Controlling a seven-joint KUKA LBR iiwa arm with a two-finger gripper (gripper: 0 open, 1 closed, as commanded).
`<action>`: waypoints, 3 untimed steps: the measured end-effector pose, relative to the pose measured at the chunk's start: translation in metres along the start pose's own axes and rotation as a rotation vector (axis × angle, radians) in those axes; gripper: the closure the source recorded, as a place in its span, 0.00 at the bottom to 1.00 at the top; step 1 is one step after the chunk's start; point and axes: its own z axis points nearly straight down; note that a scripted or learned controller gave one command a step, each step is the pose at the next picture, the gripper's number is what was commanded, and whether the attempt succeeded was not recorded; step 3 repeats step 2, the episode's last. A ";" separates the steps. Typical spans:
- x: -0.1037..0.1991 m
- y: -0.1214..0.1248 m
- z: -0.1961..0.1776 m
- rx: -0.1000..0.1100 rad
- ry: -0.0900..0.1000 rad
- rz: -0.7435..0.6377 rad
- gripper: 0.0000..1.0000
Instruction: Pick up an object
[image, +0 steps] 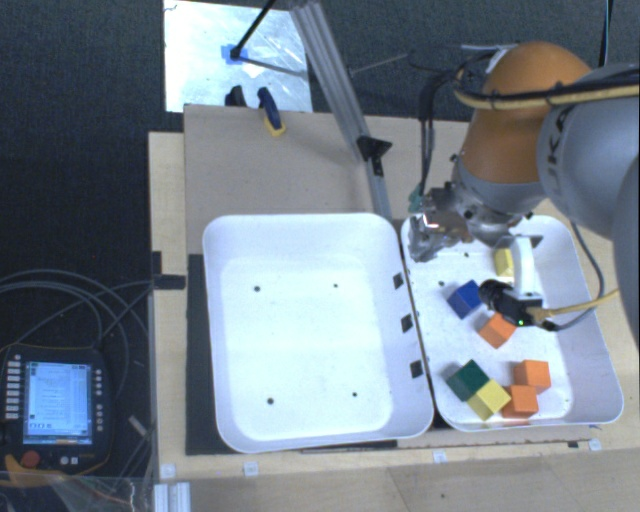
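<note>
Tool (432, 232) hangs over the far left corner of the right bin (445, 335), close to the wall where the two bins meet. Whether it is apart or together I cannot tell, because its tip is blurred.

The worktop (260, 170) is a pale brown board, and it carries both bins side by side. The arm (590, 150) comes in from the right. It is grey, with its orange band (520, 110) just above the tool. The left bin (300, 330) is white and shallow, with four small dark dots on its floor. The right bin has the same form and touches it along one side. A grey pole (335, 80) crosses the far edge of the worktop at a slant. A pendant (50, 400) with a lit screen lies off the worktop at the near left, with cables beside it.

The things to pick all lie in the right bin. A yellow block (503, 262) is at the far side, partly hidden by the robot. The blue cube (464, 298) sits near the middle, and the orange cube (497, 329), turned at an angle, is just beside it. At the near end, the green cube (466, 380) touches the yellow cube (490, 399). The near orange cube (519, 401) lies against the yellow one, and the right orange cube (531, 374) touches it from behind.
</note>
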 end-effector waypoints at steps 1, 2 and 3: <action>0.049 0.017 -0.007 0.001 0.000 0.000 1.00; 0.045 0.016 -0.006 0.003 -0.003 0.006 0.00; 0.045 0.016 -0.006 0.003 -0.003 0.006 0.00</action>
